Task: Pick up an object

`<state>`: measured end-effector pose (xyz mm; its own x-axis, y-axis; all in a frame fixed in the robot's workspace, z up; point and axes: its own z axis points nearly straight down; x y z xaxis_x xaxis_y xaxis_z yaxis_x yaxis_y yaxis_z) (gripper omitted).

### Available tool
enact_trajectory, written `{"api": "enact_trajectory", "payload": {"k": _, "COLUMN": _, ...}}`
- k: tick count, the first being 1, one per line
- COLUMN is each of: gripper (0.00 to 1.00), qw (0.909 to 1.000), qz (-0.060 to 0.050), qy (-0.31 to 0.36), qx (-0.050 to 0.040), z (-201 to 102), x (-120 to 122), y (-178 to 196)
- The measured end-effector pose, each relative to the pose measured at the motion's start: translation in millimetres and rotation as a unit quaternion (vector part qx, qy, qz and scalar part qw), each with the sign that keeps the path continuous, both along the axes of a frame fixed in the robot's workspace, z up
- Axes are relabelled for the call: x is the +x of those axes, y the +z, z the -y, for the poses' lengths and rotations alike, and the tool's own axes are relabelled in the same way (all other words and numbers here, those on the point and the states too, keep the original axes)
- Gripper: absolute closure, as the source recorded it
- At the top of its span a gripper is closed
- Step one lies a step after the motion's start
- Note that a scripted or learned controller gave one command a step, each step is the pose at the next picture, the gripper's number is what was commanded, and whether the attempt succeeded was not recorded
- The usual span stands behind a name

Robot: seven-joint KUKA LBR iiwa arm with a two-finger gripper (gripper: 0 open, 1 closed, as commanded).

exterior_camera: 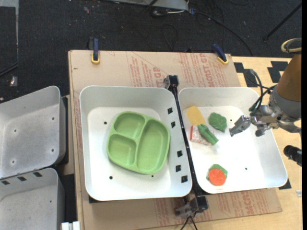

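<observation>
Grey metal, the claw (238, 127) hangs over the right bin (268, 152) near its right side, its fingers slightly spread with nothing between them. Just to its left, apart from it, lies a green leafy piece (218, 121). Farther left lie a green stick (208, 134) and a yellow block (194, 115). An orange-red tomato piece (217, 175) sits well below. The left bin (91, 128) holds a green divided plate (138, 142).

tool (238, 127) over right bin (268, 162) | green divided plate (139, 142) in left bin (91, 143) | jaws unclear, perhaps open
</observation>
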<state>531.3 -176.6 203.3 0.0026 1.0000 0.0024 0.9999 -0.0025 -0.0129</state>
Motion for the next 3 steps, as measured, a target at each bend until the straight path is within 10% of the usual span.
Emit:
{"api": "enact_trajectory", "payload": {"k": 1, "gripper": 0.00, "qw": 1.0000, "qz": 0.006, "qy": 0.002, "qx": -0.0012, "z": -0.4, "x": 3.1, "y": 6.5}}
{"api": "enact_trajectory", "payload": {"k": 3, "gripper": 0.00, "qw": 1.0000, "qz": 0.004, "qy": 0.001, "qx": -0.0006, "z": -8.6, "x": 0.4, "y": -109.4}}
